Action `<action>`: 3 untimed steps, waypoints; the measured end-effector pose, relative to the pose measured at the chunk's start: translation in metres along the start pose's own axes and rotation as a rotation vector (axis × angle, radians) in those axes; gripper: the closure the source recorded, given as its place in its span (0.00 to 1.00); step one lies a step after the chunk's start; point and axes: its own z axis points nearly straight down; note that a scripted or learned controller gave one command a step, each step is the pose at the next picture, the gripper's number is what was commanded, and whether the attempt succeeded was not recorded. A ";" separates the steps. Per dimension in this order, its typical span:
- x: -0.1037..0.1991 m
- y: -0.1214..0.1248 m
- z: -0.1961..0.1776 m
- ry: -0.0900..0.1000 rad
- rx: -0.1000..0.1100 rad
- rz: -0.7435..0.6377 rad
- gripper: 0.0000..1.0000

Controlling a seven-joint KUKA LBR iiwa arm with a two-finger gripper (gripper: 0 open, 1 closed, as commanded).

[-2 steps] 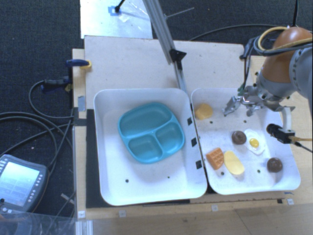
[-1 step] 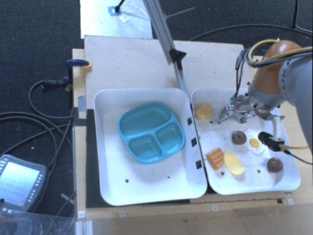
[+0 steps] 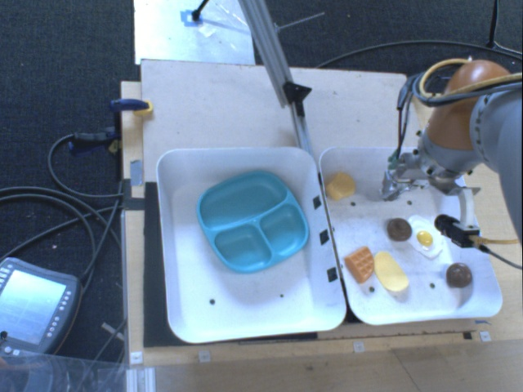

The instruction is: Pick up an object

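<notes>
lying diagonal in right bin (image 3: 490, 300): yellow oblong obj (image 3: 391, 272), fingers (image 3: 392, 188) well apart

open floor beside blue tray (image 3: 252, 220), 6 food items crowding right bin (image 3: 490, 300)

The teal tray (image 3: 252, 220) at frame centre looks like smooth, glossy plastic. Both white bins (image 3: 184, 300) look matt plastic. The surface (image 3: 221, 104) resembles pale, matt board.

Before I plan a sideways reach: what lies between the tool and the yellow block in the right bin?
Nothing: in the camera view, bare white bin floor separates the tool from the yellow block.
</notes>
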 end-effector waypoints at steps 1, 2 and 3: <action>-0.002 -0.002 -0.045 -0.001 -0.001 -0.001 1.00; 0.002 0.009 -0.095 -0.001 -0.004 -0.007 1.00; 0.000 0.011 -0.161 -0.002 -0.005 -0.007 1.00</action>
